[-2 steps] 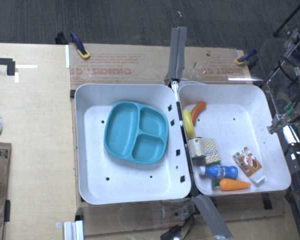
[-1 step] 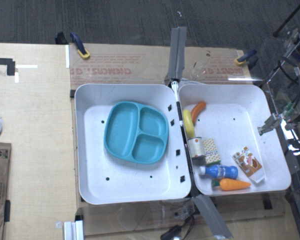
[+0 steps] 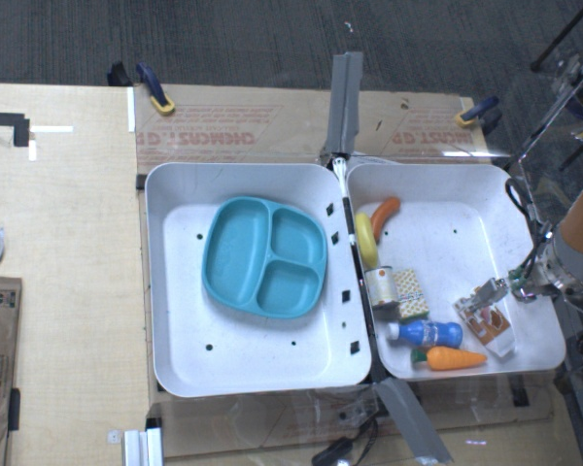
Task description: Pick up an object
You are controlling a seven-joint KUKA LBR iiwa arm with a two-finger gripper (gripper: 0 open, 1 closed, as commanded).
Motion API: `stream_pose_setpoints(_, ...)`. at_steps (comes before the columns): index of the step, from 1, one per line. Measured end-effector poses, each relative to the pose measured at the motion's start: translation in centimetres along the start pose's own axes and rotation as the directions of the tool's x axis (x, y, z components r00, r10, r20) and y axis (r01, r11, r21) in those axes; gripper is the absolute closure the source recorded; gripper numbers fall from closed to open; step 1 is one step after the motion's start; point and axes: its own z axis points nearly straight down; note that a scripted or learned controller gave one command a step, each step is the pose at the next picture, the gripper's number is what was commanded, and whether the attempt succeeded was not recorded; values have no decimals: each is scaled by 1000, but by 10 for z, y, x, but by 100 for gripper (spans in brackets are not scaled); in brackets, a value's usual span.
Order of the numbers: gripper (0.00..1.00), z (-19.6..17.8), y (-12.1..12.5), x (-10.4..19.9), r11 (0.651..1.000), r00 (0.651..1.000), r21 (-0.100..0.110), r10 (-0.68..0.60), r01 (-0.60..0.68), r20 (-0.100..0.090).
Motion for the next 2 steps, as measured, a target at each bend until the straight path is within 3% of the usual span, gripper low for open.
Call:
stream_pose_setpoints(1, 0, 19, 10, 98, 993, 993, 7, -115, 115, -2)
stream_pose_setpoints(2, 100, 10, 11, 95, 994, 994, 4, -109, 109, 3)
